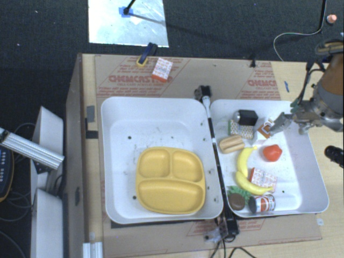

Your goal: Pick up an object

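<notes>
Cardboard-covered worktop point(129, 79) on dark carpet, w/ a shiny sheet point(126, 15) on the floor behind it. Left bin point(118, 117) holds a yellow divided plate point(171, 180). Right bin point(312, 181) holds the small things: a bun point(231, 143), a banana point(246, 173), a black box point(248, 116), a red ball point(272, 152), a can point(263, 203) at the front. The jaws point(279, 123) are over the right bin's back part, near an orange-white packet point(265, 129); red ball just in front of them. If jaws are apart or together, cannot tell.

My gripper point(280, 123) is hovering over the right bin point(312, 168), where a banana point(246, 172), a tomato point(272, 152) and a can point(262, 203) are lying apart.
</notes>
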`<move>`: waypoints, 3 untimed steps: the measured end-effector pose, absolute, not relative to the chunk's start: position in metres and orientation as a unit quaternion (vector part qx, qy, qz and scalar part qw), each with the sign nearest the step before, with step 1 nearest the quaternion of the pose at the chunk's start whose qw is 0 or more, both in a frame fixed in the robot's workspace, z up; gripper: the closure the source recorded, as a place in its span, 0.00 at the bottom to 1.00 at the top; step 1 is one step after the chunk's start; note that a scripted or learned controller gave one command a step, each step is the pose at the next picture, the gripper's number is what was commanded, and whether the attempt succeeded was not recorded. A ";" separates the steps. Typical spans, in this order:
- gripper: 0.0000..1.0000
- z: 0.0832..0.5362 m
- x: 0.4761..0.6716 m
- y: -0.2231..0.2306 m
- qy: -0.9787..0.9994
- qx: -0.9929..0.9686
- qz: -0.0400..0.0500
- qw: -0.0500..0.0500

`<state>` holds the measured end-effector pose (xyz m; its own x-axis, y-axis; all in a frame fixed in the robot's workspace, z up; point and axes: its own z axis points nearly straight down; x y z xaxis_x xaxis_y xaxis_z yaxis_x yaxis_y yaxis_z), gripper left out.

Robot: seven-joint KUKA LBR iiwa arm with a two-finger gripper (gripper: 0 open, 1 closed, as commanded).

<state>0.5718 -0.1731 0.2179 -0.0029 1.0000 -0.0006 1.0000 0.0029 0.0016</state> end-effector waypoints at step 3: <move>1.00 0.095 0.527 -0.098 0.708 0.706 0.001 0.001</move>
<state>0.5269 -0.0985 0.0947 -0.0025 1.0000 0.0004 1.0000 0.0025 0.0029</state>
